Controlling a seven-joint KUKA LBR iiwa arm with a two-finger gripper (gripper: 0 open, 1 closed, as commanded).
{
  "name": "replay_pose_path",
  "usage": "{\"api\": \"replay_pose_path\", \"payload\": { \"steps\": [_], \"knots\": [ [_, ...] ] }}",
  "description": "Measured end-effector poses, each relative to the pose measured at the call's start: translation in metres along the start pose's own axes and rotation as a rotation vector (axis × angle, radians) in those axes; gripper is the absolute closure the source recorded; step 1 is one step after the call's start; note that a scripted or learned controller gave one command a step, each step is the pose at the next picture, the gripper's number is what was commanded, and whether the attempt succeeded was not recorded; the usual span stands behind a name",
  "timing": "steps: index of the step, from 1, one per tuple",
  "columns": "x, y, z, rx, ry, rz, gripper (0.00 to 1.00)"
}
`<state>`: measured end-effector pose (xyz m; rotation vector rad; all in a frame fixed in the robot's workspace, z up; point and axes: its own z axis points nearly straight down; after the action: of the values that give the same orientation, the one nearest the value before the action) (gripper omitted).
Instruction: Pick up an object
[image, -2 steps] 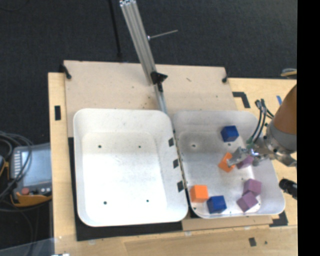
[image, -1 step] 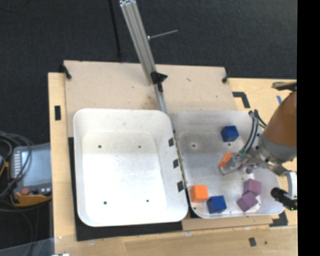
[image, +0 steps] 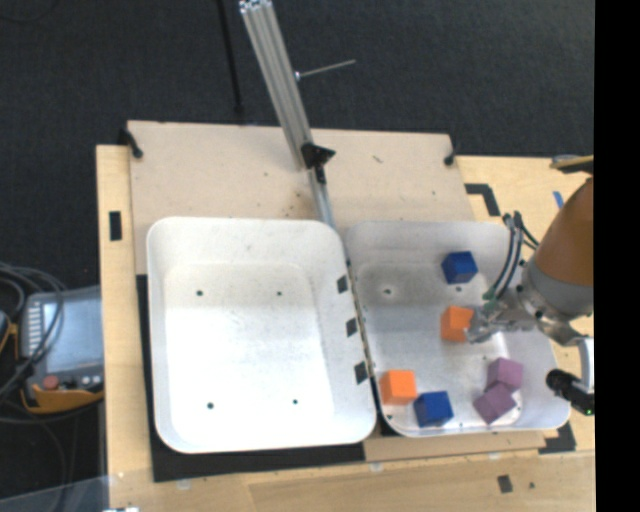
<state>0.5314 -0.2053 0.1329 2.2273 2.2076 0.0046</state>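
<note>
The fingers (image: 478, 330) sat low in the right bin (image: 400, 260), right of centre in the frame, touching the right side of an orange cube (image: 456, 323); whether they were released or clenched on it could not be told. Above that cube lay a blue cube (image: 459, 266). Toward the bin's lower edge sat a second orange cube (image: 400, 385) with a second blue cube (image: 433, 408) just beside it, and two purple cubes (image: 499, 389) near the lower right corner. The grey arm (image: 565, 265) entered from the right edge. The left bin (image: 170, 300) lay alongside on the worktop (image: 230, 150).
</note>
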Motion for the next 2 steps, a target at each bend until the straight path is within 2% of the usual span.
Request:
{"api": "replay_pose_path", "payload": {
  "steps": [1, 2],
  "knots": [
    [0.005, -0.003, -0.048, 0.000, 0.000, -0.014, 1.00],
    [-0.002, -0.008, -0.106, -0.002, -0.002, -0.012, 1.00]
  ]
}}
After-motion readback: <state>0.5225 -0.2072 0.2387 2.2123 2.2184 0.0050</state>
